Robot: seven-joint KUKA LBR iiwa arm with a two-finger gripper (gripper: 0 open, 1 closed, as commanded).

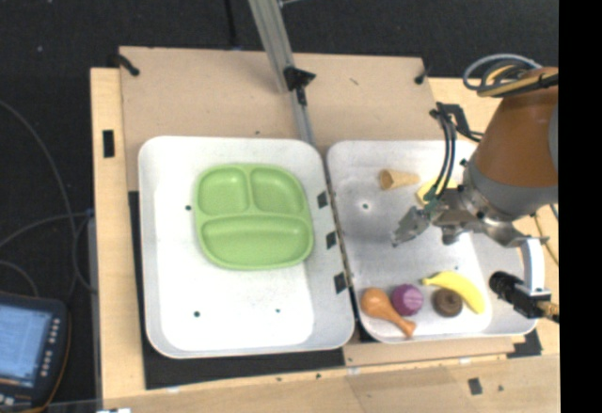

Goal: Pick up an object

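Grey tool [414, 225], its grip state impossible to tell, hangs mid-right over bare bin floor [376, 251], so descending here risks missing the banana [458, 288] below it.

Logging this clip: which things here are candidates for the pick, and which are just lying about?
Job in hand:
gripper
banana
purple ball
orange gourd-shaped toy
brown round piece
tan cone
right bin

Lying about:
green divided plate
left bin
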